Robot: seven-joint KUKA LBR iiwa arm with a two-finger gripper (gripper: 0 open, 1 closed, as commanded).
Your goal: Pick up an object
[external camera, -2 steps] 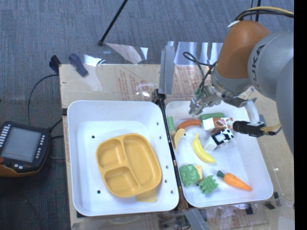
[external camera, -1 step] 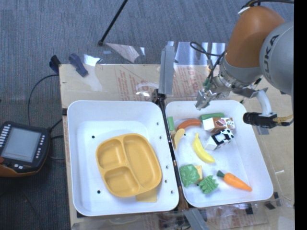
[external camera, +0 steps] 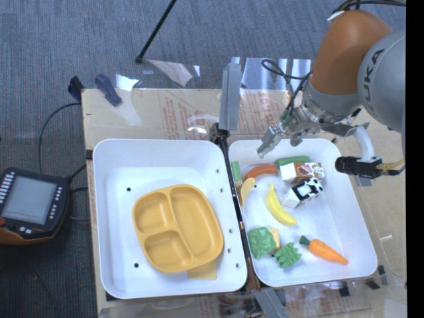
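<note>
Nearest the lens, the left bin [external camera: 112, 270] holds a yellow divided tray [external camera: 177, 227] lying flat, with a pale yellow sheet [external camera: 204, 271] poking out beneath its near edge. Rightward, the right bin [external camera: 361, 227] carries a green strip [external camera: 236, 171], an orange sausage [external camera: 260, 171], two bananas [external camera: 279, 206], a milk carton [external camera: 301, 171], a cow-patterned block [external camera: 306, 191], leafy greens [external camera: 263, 241] and a carrot [external camera: 324, 250]. Above that bin's far edge hangs the gripper [external camera: 281, 136], fingers spread apart, nothing between them, touching no object.
</note>
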